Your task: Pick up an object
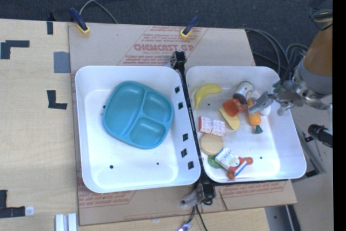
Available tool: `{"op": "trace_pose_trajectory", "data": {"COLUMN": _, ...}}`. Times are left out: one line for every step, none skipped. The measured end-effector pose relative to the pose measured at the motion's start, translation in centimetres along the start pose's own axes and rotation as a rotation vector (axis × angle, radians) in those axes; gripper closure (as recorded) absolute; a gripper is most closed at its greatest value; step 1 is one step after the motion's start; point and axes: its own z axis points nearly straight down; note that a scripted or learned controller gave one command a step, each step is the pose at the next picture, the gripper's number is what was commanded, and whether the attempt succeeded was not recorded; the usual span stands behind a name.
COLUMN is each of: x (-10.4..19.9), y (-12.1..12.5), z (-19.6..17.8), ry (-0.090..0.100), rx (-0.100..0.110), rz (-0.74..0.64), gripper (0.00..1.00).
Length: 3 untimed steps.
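Note:
The right bin [281, 159] holds several small things. Among them are a yellow banana [207, 93], a red piece [232, 107] on a yellow wedge [231, 120], an orange carrot [254, 118] and a small can [244, 88]. Nearer the front lie a pink-and-white box [212, 126], a tan bun [211, 144], a green-and-white carton [227, 158] and a red-handled tool [241, 166]. My gripper [273, 105] hangs over the bin's right side, just right of the carrot and can. It is open with nothing between its fingers.
The left bin [92, 170] bears a blue divided plate [138, 114]. A black divider [185, 116] runs between the bins. Both stand on a cardboard sheet [157, 46] held by yellow clamps [81, 25]. Cables lie on the dark floor behind.

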Motion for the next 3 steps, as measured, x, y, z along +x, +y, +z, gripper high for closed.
{"op": "trace_pose_trajectory", "data": {"x": 2.5, "y": 4.0, "z": 10.6, "ry": -0.001, "rx": -0.009, "rz": -0.001, "gripper": 0.0}}
{"op": "trace_pose_trajectory", "data": {"x": 8.9, "y": 9.5, "z": 10.8, "ry": -0.006, "rx": 0.002, "rz": 0.001, "gripper": 0.0}}
{"op": "trace_pose_trajectory", "data": {"x": 9.1, "y": 9.6, "z": 9.9, "ry": -0.005, "rx": -0.003, "rz": -0.001, "gripper": 1.0}}
